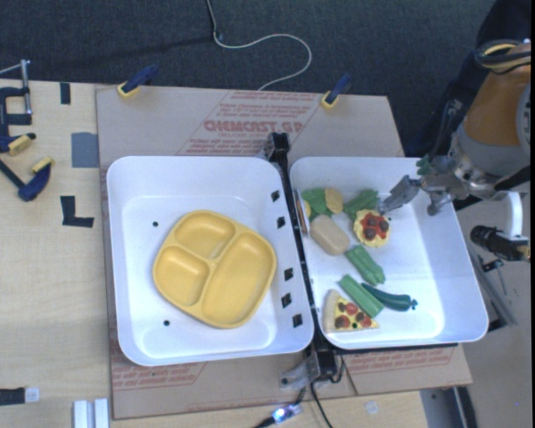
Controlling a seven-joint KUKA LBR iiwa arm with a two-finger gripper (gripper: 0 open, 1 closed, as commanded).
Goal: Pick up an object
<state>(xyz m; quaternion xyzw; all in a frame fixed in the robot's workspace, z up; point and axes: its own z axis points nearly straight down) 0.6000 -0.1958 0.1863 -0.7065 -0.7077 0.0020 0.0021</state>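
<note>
Several small toy foods sit bunched in the right bin (446,275), and nearest the gripper (399,194) is a round tart with red berries (373,227), lying just beside the gripper's tip near the bin's far wall. How the gripper is set I cannot tell from here. The tart looks like light, stiff, rather slick plastic, so I'd take it across its rim, well clear of the green pieces (364,264) touching it.
</note>
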